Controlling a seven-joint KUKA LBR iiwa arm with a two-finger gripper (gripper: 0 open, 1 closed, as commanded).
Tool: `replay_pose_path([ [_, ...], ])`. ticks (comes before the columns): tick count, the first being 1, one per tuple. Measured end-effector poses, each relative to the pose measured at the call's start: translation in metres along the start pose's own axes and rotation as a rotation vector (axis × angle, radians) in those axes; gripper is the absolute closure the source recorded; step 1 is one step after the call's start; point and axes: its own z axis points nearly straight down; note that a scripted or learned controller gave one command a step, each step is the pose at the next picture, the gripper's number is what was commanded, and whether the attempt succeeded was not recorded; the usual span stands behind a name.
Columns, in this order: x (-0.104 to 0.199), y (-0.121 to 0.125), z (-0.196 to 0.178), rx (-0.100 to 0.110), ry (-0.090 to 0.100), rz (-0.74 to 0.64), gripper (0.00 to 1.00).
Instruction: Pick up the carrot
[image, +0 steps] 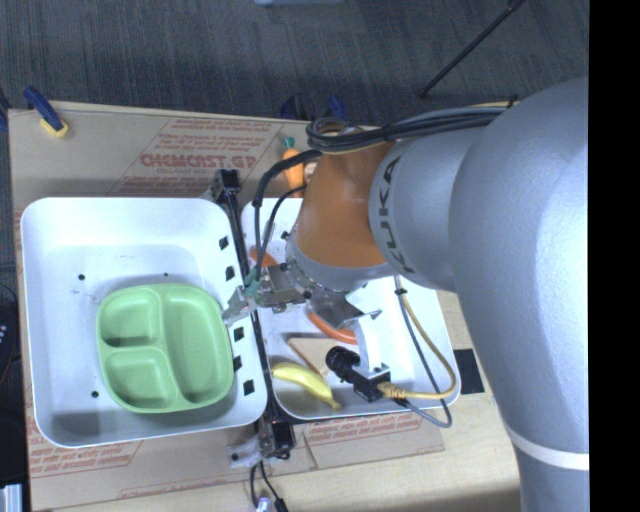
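Seemingly we have not lifted the carrot yet (it lies in the right bin); the claw's state we cannot tell.

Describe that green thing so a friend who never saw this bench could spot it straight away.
Start with the two white bins side by side and take the left bin, away from the big grey arm. The green tray lies flat on its floor, toward the near edge. It is pale green with rounded corners and split into three compartments, unlike the yellow banana in the right bin.
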Motion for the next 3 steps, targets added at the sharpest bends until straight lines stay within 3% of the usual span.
replay_pose_path([
  [1,0.059,0.022,-0.088,-0.004,-0.004,-0.745,0.0],
  [2,0.085,-0.02,-0.028,-0.001,-0.003,-0.923,0.0],
  [3,0.104,-0.01,0.084,-0.02,-0.013,-1.094,0.0],
])
